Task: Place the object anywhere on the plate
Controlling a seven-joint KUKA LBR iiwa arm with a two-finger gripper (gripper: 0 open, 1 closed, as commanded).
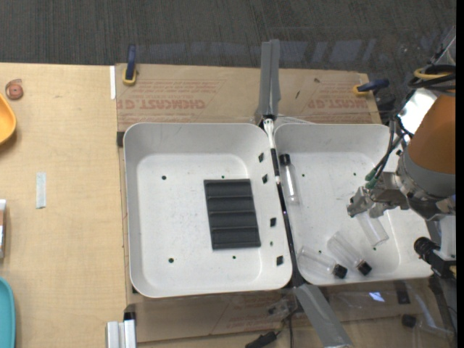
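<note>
Lying near the front edge of the right bin (319,140), clear vials (346,254) await pickup; the gripper (367,203) hangs just above them by the right wall, its grip impossible to tell; the dark ridged plate (231,213), probably the target, sits mid left bin (145,194), bare.

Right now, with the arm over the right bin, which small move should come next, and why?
Probably a short descent toward the clear vial lying near the front of the right bin. The gripper is above the bin floor, apart from the vials, and nothing shows between its fingers. The dark ridged plate in the left bin bears nothing yet.
</note>
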